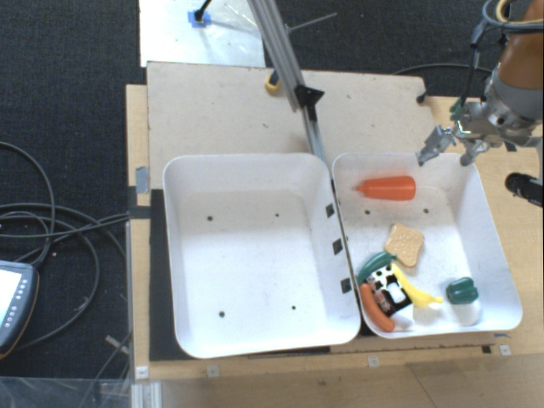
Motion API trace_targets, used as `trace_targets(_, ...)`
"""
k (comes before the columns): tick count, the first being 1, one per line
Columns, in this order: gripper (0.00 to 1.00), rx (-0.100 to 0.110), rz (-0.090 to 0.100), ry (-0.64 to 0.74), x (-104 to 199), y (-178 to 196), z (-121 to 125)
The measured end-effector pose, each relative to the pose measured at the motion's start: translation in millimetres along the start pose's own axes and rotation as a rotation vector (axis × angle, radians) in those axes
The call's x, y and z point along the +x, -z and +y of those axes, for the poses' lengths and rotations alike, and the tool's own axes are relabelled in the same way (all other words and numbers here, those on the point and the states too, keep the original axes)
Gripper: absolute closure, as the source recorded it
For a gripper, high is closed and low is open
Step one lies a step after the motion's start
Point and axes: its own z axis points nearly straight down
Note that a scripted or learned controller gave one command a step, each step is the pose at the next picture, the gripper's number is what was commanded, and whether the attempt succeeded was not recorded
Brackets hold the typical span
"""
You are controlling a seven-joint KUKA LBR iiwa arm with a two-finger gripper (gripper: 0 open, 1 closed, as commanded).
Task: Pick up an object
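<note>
**Gripper open above right bin, nothing held**

Arm (pixel 518 66) comes in from the right, orange band visible above the wrist. Gripper (pixel 450 147) hangs over the back rim of the right bin (pixel 497 228), fingers (pixel 432 145) spread apart, nothing between them.

Right bin contents: orange carrot-shaped toy (pixel 388 188) lying on its side near the back, just below-left of the gripper, not touching it. Toast slice (pixel 405 245) mid-bin. Front of the bin holds a cluster: yellow banana (pixel 418 291), black-and-white block (pixel 389 289), red sausage-like piece (pixel 375 305), a teal piece (pixel 371 267) at its top. Green pepper (pixel 461 291) sits by the front right corner, apart from the cluster.

Left bin (pixel 183 253) beside it on the desk (pixel 221 109). Grey pole (pixel 280 41) slants across the desk to the seam between the bins. Cables (pixel 51 228) on the floor at left.
</note>
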Motion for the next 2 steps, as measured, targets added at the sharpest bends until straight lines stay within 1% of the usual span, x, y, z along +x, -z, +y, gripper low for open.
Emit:
trace_targets(1, 0.0, -0.004, -0.002, 0.002, 0, 3, 1)
trace_targets(2, 0.0, 0.002, 0.0, -0.003, -2, -59, 1)
